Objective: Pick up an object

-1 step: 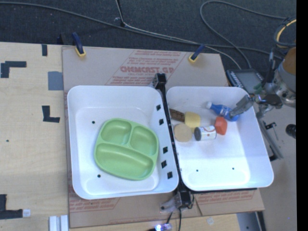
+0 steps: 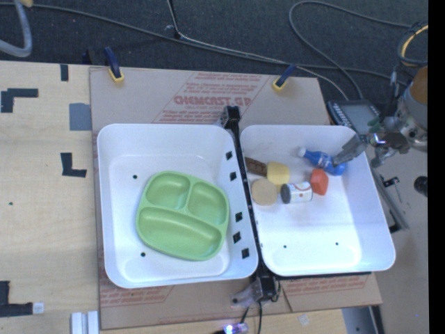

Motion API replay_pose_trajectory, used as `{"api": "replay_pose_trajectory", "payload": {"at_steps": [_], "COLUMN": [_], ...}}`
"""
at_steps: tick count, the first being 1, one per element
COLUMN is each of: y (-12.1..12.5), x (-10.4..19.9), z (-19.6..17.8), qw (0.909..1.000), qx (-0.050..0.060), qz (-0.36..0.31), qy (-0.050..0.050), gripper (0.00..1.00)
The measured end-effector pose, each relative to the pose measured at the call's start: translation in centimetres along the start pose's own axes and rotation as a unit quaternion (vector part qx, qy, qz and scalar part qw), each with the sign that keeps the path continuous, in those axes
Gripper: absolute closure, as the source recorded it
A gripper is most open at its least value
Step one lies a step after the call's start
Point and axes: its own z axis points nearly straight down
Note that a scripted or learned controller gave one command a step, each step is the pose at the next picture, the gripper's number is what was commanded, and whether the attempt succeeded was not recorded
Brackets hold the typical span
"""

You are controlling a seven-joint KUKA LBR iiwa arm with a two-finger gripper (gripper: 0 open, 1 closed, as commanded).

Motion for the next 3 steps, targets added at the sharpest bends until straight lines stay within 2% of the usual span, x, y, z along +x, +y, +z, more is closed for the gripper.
{"api": "replay_pose_trajectory", "payload": {"at_steps": [2,3], "y": [0.9,1.4], "x": [-0.4,0.0], "z": [11.2,15.2], "qw": [1.0000,1.0000], "qx": [0.002,-0.010], "qz": [-0.001,0.000], "qy": [0.001,-0.002], "gripper": [0.00,0.00]}}
